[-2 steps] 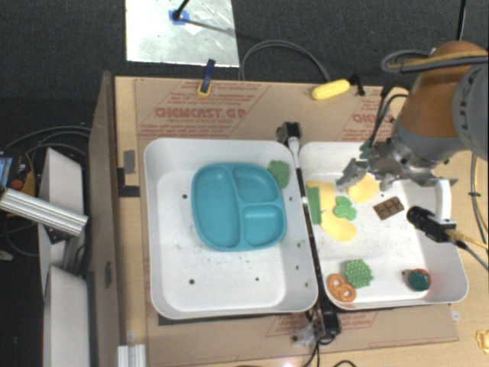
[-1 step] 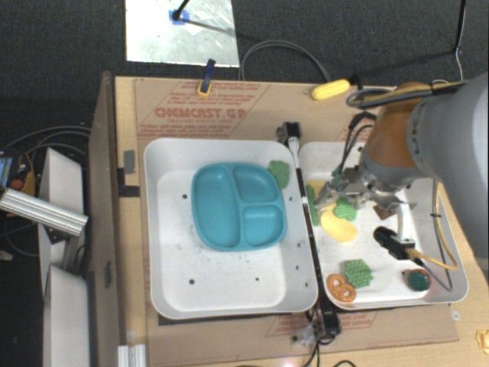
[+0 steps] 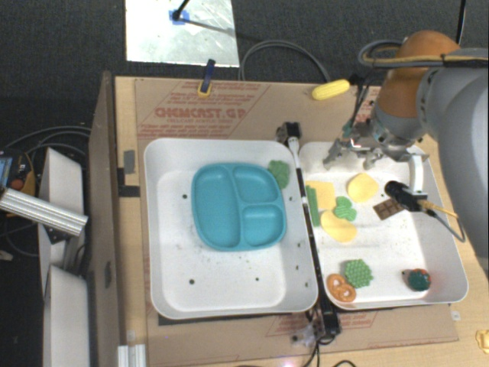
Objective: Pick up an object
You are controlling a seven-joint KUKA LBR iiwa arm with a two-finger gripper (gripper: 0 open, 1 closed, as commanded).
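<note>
Pincer (image 3: pixel 353 153) — grip unclear, perhaps empty — hangs over right bin (image 3: pixel 443 235), near yellow pieces (image 3: pixel 363 186).

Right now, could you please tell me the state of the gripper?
Two-finger gripper: over the far end of the right white bin; whether it is open or shut cannot be told.

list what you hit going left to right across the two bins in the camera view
blue divided plate → green leafy piece at the left bin's right edge → green stick → yellow square → yellow round piece → brown chocolate piece → dark green and red piece
</note>
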